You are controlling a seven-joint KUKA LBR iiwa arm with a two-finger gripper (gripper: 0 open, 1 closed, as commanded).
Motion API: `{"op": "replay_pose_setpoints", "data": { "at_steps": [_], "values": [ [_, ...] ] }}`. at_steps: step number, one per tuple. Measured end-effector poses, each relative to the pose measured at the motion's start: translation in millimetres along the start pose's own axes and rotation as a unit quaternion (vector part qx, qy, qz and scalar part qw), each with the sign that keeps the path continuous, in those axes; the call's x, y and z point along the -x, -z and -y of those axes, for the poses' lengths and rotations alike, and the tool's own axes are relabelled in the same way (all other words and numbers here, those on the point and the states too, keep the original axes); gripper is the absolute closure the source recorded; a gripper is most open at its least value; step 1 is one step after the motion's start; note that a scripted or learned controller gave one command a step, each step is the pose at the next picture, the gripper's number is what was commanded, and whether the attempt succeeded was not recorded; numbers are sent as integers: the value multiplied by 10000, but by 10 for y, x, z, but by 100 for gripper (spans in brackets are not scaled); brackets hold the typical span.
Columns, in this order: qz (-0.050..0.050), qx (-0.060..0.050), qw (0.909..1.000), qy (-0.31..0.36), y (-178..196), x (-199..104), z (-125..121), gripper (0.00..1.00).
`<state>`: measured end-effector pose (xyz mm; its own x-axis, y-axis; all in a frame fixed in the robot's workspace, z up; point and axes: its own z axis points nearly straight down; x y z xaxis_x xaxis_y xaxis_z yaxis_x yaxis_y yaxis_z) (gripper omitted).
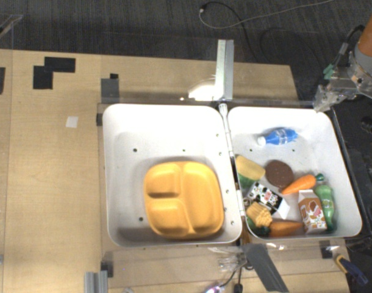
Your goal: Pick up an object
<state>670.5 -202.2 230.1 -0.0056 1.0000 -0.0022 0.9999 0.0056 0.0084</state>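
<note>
While claw (327, 96) hovers, carrot (299, 184), bottle (278, 137) below

Pale wooden bench (46, 182) against dark grey carpeted floor (113, 11), a black cable (259, 23) trailing across it.

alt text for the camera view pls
Pincer hovers past the right bin's far right corner. The bin holds a blue bottle, carrot and other toy foods; the left bin holds a yellow tray.

glossy yellow plastic tray (183, 198); smooth matt white bins (122, 139); pale wood bench (46, 182).
</note>
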Motion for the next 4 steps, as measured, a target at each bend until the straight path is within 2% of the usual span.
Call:
{"op": "replay_pose_setpoints", "data": {
  "at_steps": [1,4],
  "values": [
    [-4,-7,9992,-408,-62,20,1,100],
    [25,103,9995,-312,326,-18,-64,100]
  ]
}}
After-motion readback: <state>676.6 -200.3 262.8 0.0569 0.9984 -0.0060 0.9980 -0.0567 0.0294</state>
